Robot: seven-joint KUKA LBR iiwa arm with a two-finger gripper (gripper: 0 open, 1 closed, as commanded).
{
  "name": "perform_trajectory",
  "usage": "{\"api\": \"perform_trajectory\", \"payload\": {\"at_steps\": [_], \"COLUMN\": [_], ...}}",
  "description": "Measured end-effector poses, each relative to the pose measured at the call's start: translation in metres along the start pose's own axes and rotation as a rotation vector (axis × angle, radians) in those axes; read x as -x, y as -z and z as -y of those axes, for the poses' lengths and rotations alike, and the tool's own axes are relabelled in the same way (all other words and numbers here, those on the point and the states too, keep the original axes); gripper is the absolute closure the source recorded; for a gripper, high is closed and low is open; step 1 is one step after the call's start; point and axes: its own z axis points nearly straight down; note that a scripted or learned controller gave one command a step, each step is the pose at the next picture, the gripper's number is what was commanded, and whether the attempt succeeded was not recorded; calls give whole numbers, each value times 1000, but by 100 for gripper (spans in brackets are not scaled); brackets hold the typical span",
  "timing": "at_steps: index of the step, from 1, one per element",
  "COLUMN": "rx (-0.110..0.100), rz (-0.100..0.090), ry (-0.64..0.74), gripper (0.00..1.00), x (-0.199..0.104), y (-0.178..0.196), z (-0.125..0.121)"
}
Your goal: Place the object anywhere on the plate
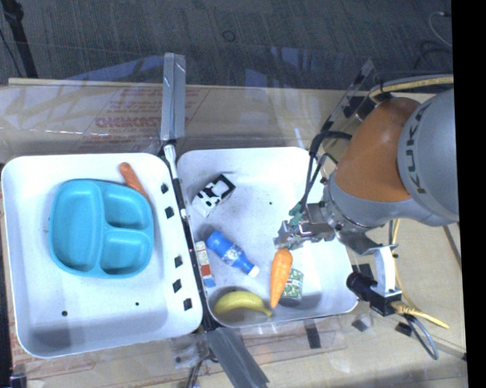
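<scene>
jaws (291,237) just above carrot (280,277)

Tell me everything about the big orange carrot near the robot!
The carrot is bright orange and smooth, maybe a plastic toy. It sits in the right bin, standing almost straight up and down in the picture, fat end near the gripper, thin tip pointing down toward the banana. Its tip seems to touch the banana, and a small green packet lies right beside it. Whether the jaws pinch it is hard to tell.

The plate (100,227) lies in the left bin (39,319); carrot (279,276) and banana (240,304) in the right bin (258,168).
</scene>
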Motion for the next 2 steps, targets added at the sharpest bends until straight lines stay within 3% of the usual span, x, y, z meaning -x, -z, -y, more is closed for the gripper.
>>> {"api": "perform_trajectory", "payload": {"at_steps": [1, 2], "rx": [-1, 0], "rz": [1, 2], "ry": [-135, 287], "gripper": [100, 100], "x": [-76, -116], "y": [7, -13], "z": [-1, -137]}}
